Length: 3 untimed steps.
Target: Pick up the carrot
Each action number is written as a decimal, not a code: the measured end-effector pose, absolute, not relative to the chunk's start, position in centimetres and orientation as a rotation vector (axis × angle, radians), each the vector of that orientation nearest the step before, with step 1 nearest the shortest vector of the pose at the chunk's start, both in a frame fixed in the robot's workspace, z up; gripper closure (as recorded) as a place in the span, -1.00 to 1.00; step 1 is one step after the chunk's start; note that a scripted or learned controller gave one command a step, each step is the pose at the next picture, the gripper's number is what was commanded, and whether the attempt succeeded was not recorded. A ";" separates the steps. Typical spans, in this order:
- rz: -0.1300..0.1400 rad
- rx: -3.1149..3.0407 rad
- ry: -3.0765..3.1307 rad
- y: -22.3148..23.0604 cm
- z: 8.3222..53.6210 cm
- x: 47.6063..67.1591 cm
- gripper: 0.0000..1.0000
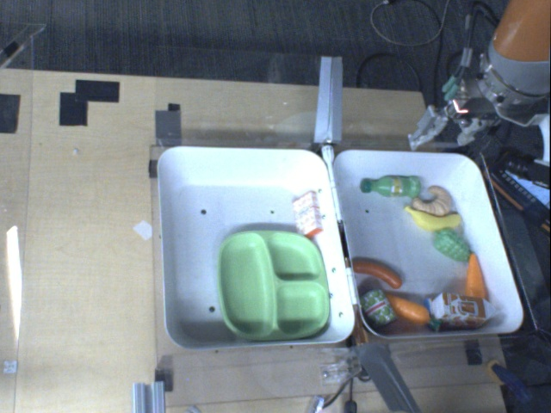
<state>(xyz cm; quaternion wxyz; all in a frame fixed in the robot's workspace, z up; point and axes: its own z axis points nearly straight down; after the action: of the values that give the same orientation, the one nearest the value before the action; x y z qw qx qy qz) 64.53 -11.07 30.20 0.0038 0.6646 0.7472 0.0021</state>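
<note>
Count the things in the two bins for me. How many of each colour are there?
Green: 3, a tray, a bottle and a bumpy one
Orange: 2
Yellow: 1, a banana
Red-brown: 1, a sausage
Other colours: 4
Total: 11

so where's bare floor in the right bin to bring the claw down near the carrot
The right bin is bare mid-floor, bordered by the green bottle above, sausage at left and banana at right. The carrot is hemmed in along the right wall, between the green knobbly item and carton. The claw hangs above the bin's top edge.
</note>
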 end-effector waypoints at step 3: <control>0.005 2.194 2.239 -13.1 30.8 66.6 -1.00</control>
<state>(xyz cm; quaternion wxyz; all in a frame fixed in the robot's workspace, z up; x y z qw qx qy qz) 66.63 -13.13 30.85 0.0033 0.6999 0.7143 0.0017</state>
